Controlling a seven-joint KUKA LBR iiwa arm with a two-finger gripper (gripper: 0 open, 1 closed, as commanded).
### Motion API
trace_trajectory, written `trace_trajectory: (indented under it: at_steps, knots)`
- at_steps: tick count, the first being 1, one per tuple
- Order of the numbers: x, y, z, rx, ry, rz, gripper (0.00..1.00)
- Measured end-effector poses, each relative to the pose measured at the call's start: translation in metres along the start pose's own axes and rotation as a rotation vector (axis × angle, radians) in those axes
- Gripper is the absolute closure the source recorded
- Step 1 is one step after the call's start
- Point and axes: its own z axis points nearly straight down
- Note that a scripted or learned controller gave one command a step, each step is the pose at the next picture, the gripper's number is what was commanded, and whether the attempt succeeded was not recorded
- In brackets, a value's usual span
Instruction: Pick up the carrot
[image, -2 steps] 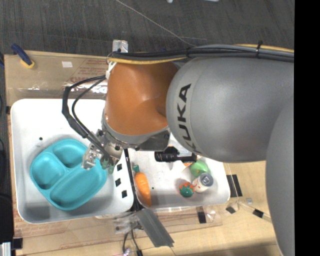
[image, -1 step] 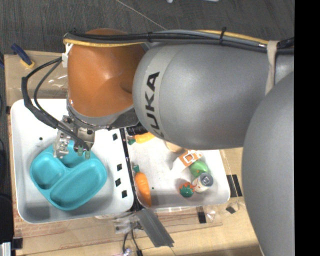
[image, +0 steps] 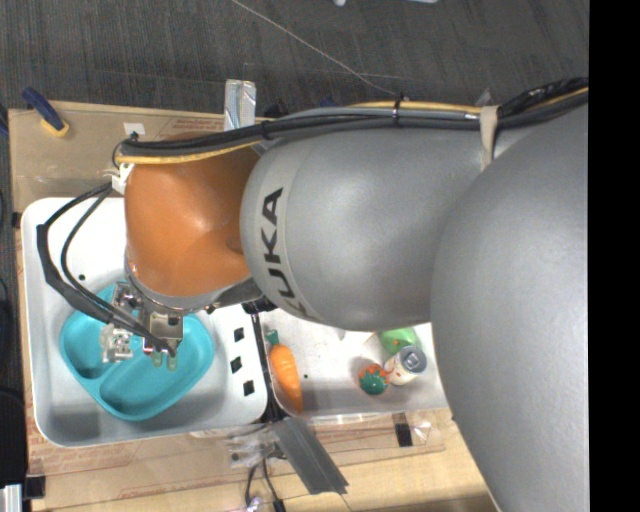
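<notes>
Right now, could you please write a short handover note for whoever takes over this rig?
Pincer: low over the blue bowl in the left bin; nothing visibly held.
Carrot: lying in the right bin, against the wall beside the divider, apart from the pincer.
Also in the right bin: a small can and a green item, partly under the arm.
Done: nothing yet.
Left: move over to the carrot, grasp it, lift it.

Overhead, slanted — arm (image: 400, 200) close below
</notes>
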Motion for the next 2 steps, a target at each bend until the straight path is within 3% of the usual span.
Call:
trace_trajectory:
  at_steps: [1,2]
  knots:
    - [-0.027,0.005,0.04,0.001,0.002,-0.019,1.0]
    - [-0.078,-0.05,-0.037,-0.002,-0.009,-0.209,1.0]
